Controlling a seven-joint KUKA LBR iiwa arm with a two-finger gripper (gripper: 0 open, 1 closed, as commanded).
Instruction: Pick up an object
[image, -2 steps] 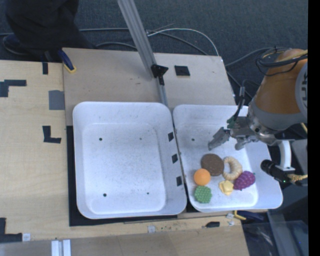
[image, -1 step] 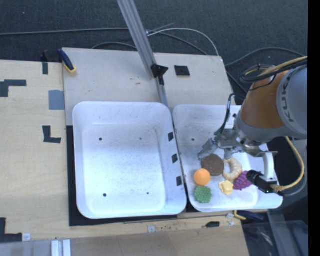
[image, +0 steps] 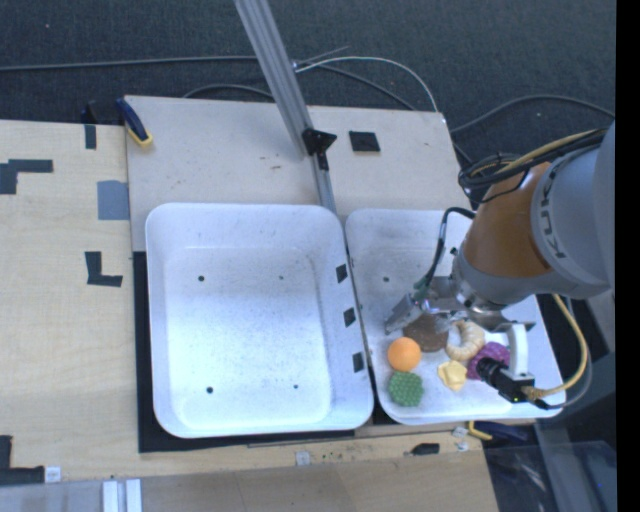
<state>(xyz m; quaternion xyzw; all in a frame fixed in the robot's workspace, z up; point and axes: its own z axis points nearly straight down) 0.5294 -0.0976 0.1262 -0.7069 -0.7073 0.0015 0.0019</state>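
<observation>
Two shallow white bins with rounded corners are seen side by side on a pale wooden bench (image: 60, 300). The left bin (image: 170, 300) is speckled with dark flecks across its smooth floor. In the right bin (image: 385, 250) a small cluster is gathered toward the near edge — a smooth orange ball (image: 404, 354), a knobbly green object (image: 405, 388) just below it, a yellow piece (image: 453, 375), a purple object (image: 491, 356), a pale curved piece (image: 465, 338) and a brown rounded object (image: 430, 334).

The gripper (image: 425, 312) is placed low over the brown object, beneath the arm's orange band (image: 505, 235); whether anything is clamped cannot be told, since the wrist covers that spot. Black cables (image: 500, 160) are looped behind the arm, and a grey metal pole (image: 290, 100) is slanted across the far side of the bench. The cluster is crowded against the bin's near wall, with open floor left toward the far end — the part by the dividing rim.
</observation>
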